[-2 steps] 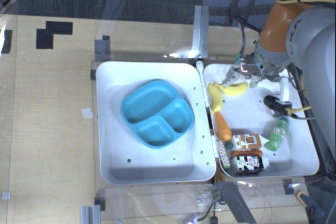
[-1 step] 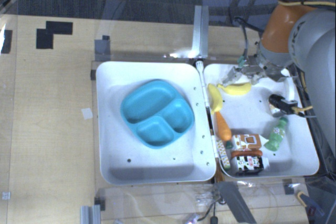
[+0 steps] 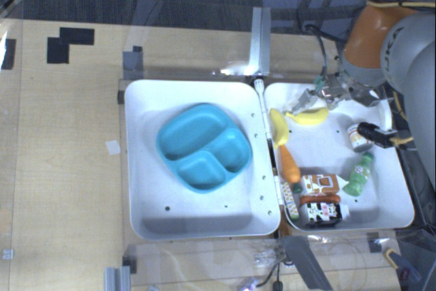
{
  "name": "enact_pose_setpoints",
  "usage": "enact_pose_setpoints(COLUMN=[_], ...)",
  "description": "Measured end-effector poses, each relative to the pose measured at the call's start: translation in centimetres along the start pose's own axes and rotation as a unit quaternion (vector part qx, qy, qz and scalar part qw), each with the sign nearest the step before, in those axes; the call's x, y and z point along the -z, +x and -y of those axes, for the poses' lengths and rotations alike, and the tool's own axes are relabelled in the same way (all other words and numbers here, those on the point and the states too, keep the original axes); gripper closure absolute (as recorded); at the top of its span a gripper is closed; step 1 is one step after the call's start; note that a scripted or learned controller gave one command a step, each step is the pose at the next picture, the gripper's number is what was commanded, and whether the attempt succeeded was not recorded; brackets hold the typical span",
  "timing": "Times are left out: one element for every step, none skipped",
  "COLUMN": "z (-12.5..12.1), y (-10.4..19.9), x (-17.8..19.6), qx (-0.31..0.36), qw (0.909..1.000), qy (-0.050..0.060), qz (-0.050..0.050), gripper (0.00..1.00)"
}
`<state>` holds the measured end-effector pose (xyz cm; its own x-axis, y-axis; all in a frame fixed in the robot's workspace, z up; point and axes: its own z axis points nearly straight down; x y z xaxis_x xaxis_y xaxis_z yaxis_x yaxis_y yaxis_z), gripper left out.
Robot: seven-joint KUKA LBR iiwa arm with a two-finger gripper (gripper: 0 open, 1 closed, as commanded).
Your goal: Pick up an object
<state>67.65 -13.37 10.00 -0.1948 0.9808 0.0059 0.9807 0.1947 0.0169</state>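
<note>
My gripper (image 3: 317,95) hangs low over the back of the right bin (image 3: 388,211), just above a yellow banana (image 3: 308,118). A second yellow banana (image 3: 278,127) lies along the bin's left wall, with an orange carrot (image 3: 289,163) below it. Further forward lie a brown and white carton (image 3: 320,183) and a black and white carton (image 3: 320,212). A green bottle (image 3: 359,175) and a silver can (image 3: 357,138) lie on the right side. Nothing visibly sits in the gripper.
The left bin (image 3: 146,215) holds a blue divided plate (image 3: 203,146). A metal post (image 3: 261,44) stands behind the divider between the bins. The grey arm with its orange band (image 3: 371,37) comes in over the right bin's far right corner.
</note>
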Motion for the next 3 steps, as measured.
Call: enact_pose_setpoints(z=[0.2, 0.5, 0.6], y=[-1.3, -2.3, -2.7], x=[0.0, 0.0, 0.0], qx=[-0.002, 0.063, 0.057], qw=[1.0000, 0.9980, 0.9983], qy=[0.000, 0.004, 0.004], qz=[-0.003, -0.004, -0.006], gripper=[0.00, 0.00, 0.00])
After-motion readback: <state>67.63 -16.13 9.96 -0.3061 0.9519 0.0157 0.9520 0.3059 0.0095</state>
